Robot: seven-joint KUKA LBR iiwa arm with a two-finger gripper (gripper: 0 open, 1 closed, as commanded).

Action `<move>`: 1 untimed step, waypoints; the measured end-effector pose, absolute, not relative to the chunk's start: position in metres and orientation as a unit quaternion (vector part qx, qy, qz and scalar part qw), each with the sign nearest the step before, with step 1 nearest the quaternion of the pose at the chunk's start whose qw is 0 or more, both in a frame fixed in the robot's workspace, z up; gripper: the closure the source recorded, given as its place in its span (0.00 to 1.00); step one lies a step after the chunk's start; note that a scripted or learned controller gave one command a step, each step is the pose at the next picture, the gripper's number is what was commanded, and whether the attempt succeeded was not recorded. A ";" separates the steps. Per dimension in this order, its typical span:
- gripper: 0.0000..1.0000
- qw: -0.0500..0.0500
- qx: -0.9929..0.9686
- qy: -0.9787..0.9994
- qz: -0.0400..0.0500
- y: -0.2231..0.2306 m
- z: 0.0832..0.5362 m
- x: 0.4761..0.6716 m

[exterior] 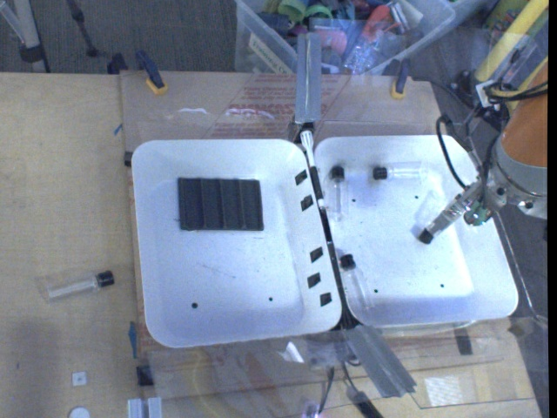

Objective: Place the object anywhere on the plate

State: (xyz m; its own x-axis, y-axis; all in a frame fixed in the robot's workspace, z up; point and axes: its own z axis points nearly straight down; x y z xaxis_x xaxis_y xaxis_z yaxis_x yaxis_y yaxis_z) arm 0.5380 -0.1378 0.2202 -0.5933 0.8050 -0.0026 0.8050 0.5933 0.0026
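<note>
Pale wood counter [61,190] runs under the two shallow white bins, with grey carpet beyond its far edge.

My fingers [471,209] are clenched on a clear plastic vial with a black cap [442,222]. The vial juts out from them down and to the left, tilted, cap end lowest, over the right white bin [487,294] near its right wall. I cannot tell whether the cap touches the bin floor.

The dark ridged rectangular plate [220,204] lies flat in the left white bin [165,320], in its upper half, well apart from the vial, with the wall between the bins in between.

Three more clear capped vials lie in the right bin: one near the dividing wall at the top [337,185], one just to its right lying crosswise [396,173], and one lower down beside the dividing wall [351,275].

A row of small black tabs [314,255] runs along the left bin's right rim.

Out on the counter, left of the bins, a further clear vial with a black cap [78,283] lies on its side.

Behind the bins stands a clear plastic tub of coloured odds and ends [339,7]. Above my wrist, the orange band [529,133] shows at the right.
</note>
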 end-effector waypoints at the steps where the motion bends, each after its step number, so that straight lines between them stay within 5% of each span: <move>1: 1.00 0.001 0.603 0.798 0.000 -0.063 0.187 0.577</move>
